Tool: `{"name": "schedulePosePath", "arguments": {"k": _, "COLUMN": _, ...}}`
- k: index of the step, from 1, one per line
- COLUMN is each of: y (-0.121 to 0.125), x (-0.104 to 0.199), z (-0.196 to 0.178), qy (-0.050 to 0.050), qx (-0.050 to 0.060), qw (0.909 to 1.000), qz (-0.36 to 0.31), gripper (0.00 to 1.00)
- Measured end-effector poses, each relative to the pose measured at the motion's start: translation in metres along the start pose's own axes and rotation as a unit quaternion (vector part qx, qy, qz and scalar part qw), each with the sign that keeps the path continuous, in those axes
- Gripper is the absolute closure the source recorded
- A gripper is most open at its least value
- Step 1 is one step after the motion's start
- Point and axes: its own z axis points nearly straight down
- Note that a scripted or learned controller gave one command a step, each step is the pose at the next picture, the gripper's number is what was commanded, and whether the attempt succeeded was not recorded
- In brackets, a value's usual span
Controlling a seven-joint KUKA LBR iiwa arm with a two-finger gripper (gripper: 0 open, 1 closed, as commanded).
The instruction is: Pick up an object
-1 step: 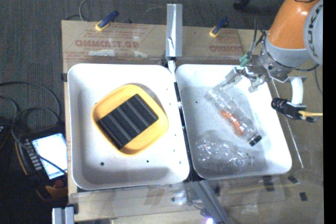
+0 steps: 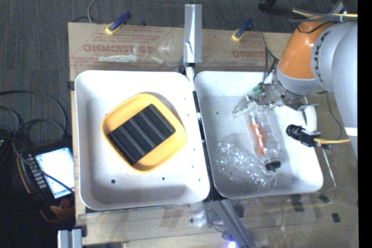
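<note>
A clear plastic bottle (image 2: pixel 263 137) with an orange strip inside and a black cap lies in the right bin (image 2: pixel 302 180), cap toward the front. My gripper (image 2: pixel 266 93) hangs over the far part of that bin, just above the bottle's far end, beside a bit of clear film (image 2: pixel 243 105). Whether it touches either one is hard to make out. A yellow block with a black ribbed top (image 2: pixel 144 130) lies in the middle of the left bin (image 2: pixel 93 90).
Crumpled clear plastic (image 2: pixel 239 158) lies in the front left of the right bin. A black plug on a yellow cable (image 2: pixel 297 132) and the grey and orange arm (image 2: pixel 308 58) cover the bin's right side. A metal post (image 2: pixel 192 32) stands behind the bins.
</note>
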Motion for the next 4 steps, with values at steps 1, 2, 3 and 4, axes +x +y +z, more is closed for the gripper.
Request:
{"name": "schedulePosePath", "arguments": {"k": 1, "y": 0.005, "x": -0.004, "z": 0.004, "qy": -0.003, "qx": -0.002, "qw": 0.9973, "qz": -0.074, "gripper": 0.0}}
{"name": "schedulePosePath", "arguments": {"k": 2, "y": -0.053, "x": -0.01, "z": 0.003, "qy": -0.003, "qx": -0.005, "qw": 0.9933, "qz": -0.116, "gripper": 0.0}}
{"name": "schedulePosePath", "arguments": {"k": 3, "y": -0.093, "x": -0.019, "z": -0.002, "qy": -0.006, "qx": -0.016, "qw": 0.9761, "qz": -0.216, "gripper": 0.0}}
{"name": "schedulePosePath", "arguments": {"k": 4, "y": -0.073, "x": -0.043, "z": -0.021, "qy": 0.001, "qx": -0.001, "qw": 0.9945, "qz": -0.104, "gripper": 0.0}}
